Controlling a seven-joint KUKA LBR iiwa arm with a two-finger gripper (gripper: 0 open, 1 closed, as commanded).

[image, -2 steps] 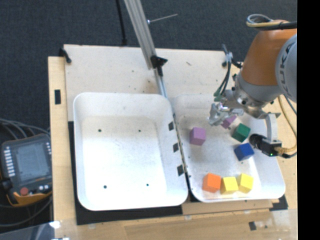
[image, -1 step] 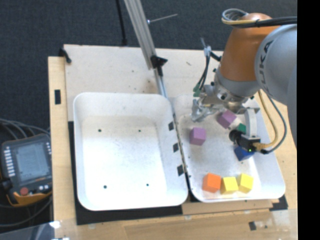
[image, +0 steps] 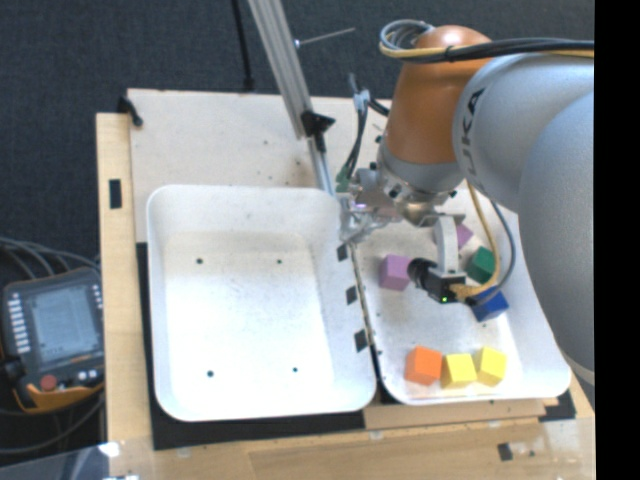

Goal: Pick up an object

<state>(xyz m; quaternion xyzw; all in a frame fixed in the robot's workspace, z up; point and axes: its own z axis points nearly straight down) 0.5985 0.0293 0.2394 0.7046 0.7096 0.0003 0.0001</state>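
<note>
Three blocks sit in a row along the near edge of the right bin: an orange block on the left, then a yellow block touching it, and a second yellow block just beside that. To the far left, off the bench, a handheld control panel with a grey screen lies on the dark floor. A little farther back in the right bin, a blue block lies on the right, partly under the arm's cables. Beyond it a green block sits close by, and a purple block lies apart from both on the left side of the bin, near the wall shared with the left bin. A paler purple block, partly hidden, shows just past the green one. Farther still, the gripper hangs over the dividing wall between the two bins, at their far end, with nothing seen in it; I cannot tell whether it is open or closed. Behind it a slanted metal post rises from the far side of the bench.
</note>
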